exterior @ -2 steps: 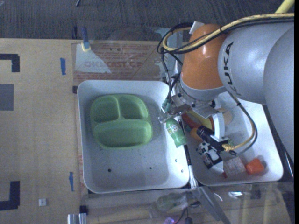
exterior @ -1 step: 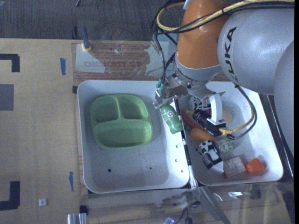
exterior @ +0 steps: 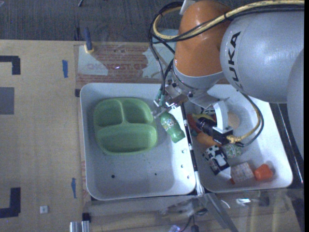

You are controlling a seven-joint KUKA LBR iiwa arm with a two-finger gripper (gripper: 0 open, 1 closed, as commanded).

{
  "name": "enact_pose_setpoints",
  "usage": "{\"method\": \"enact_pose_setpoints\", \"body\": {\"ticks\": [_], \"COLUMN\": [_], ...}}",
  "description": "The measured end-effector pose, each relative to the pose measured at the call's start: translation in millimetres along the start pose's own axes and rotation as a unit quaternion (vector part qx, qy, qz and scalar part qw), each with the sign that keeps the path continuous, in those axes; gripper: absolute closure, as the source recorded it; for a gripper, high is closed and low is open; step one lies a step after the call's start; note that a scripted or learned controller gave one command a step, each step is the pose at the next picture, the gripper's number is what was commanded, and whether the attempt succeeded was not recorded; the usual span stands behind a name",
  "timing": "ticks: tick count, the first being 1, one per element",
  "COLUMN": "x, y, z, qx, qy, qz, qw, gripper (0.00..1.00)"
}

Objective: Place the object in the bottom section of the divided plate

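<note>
A green divided plate [exterior: 124, 125] lies in the left bin [exterior: 130, 178], with two small sections at the back and one wide section [exterior: 126, 137] at the front. My gripper [exterior: 163, 111] hangs just off the plate's right rim, under the orange band of the arm. It is shut on the top end of a small green bottle with a pale label [exterior: 172, 127]. The bottle slants down and to the right, beside the plate and over the bin floor near the wall between the bins.
The right bin [exterior: 280, 178] holds several items: a dark bottle [exterior: 205, 124], an orange piece [exterior: 263, 172], a tan block [exterior: 242, 172], a black-and-white cube [exterior: 216, 159] and a white ring-shaped thing [exterior: 223, 116]. The arm's bulk covers the back of both bins.
</note>
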State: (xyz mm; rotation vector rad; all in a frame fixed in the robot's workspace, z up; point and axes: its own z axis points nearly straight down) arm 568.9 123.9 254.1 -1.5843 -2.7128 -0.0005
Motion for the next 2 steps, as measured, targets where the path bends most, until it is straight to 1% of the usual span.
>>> {"method": "enact_pose_setpoints", "body": {"ticks": [1, 2], "x": [16.9, 16.6], "y": [4.6, 4.6], "z": [35.4, 35.2], "qx": [0.000, 0.000], "qy": [0.000, 0.000], "qz": [-0.083, -0.083], "qw": [0.9965, 0.9966], "gripper": [1.00, 0.00]}}
